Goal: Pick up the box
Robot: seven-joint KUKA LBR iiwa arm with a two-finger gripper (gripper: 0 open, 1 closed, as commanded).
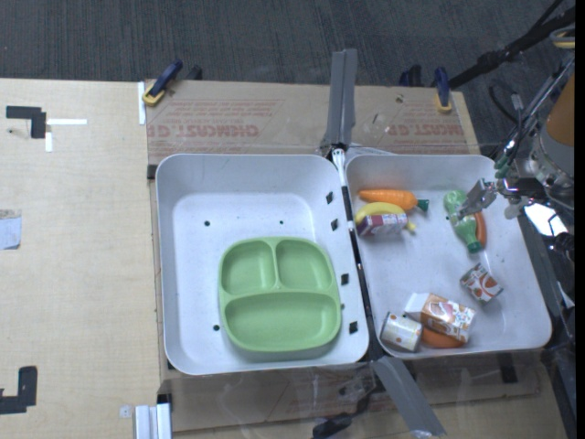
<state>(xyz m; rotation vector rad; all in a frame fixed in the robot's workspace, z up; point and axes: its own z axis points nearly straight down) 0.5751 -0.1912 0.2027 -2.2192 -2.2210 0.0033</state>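
Box, a small orange-and-white printed carton [447, 316], lies tilted on the floor of the right-hand shallow white bin [533, 293] on the worktop, untouched and not yet lifted. It sits in that bin's near part, resting against a white cylindrical cup [400, 331] on one side and partly over an orange carrot-shaped toy [442, 339]. A second, smaller orange-and-white carton [481, 283] stands just beyond it in the same bin, apart from it; which of the two the task means is open to judgement. The robot's hand [477, 199] hangs over the far side of that bin, above a green-and-orange toy vegetable [473, 230] and well apart from the box; whether it is spread or closed cannot be told, and nothing can be seen in its grip. Toward the bin's far inner corner lie an orange toy carrot [389, 197], a yellow toy banana [379, 210] and a small labelled can [382, 225]. The left-hand bin [174, 245] carries a green divided plate [277, 294]. By this evidence the pick has barely begun: approach, grasp and lift all remain.
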